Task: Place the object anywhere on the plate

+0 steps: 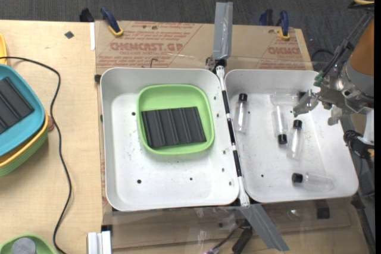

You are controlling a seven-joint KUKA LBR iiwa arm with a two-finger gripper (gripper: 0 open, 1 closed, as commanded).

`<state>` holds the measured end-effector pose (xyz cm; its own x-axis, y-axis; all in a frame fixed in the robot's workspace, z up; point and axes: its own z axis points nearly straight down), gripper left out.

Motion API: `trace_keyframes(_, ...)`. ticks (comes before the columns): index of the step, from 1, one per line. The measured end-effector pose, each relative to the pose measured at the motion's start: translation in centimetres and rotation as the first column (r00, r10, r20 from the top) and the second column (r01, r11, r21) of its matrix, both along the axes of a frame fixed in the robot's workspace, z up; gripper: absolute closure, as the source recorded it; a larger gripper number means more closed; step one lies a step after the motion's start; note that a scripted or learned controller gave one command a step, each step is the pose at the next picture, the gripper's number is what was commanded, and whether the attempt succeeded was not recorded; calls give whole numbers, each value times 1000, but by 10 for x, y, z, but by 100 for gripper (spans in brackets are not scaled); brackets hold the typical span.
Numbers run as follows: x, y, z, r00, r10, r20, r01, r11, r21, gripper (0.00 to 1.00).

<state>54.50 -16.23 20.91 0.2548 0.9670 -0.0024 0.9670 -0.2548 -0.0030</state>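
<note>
Though seemingly ungrasped, vials (280,125) beneath jaws.

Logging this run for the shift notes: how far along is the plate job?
Nothing looks done: the green plate in the left bin carries only a dark ribbed insert. In hand: the gripper sits over the right bin, with no vial between its fingers. Left: four clear vials lie there; one must be grasped and carried to the plate.
</note>
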Motion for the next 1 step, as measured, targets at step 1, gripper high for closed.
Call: trace_keyframes(1, -16, 33, 33, 950, -313, 1, 313, 950, -1, 0)
